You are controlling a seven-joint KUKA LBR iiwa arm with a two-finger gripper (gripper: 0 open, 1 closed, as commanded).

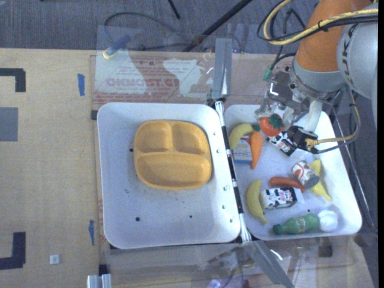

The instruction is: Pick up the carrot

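Gripper [277, 120] tips blurred among clutter, grip state unreadable, apparently just above carrot [256, 147], orange, tapered, green-topped, lying point-down in right bin [348, 179].

We see a bulky arm [345, 35] with a rounded orange band above a pale grey wrist housing. Yellow and black cables loop around its upper part. Our gripper [282, 119] is a cluttered assembly of metal, white and black parts.
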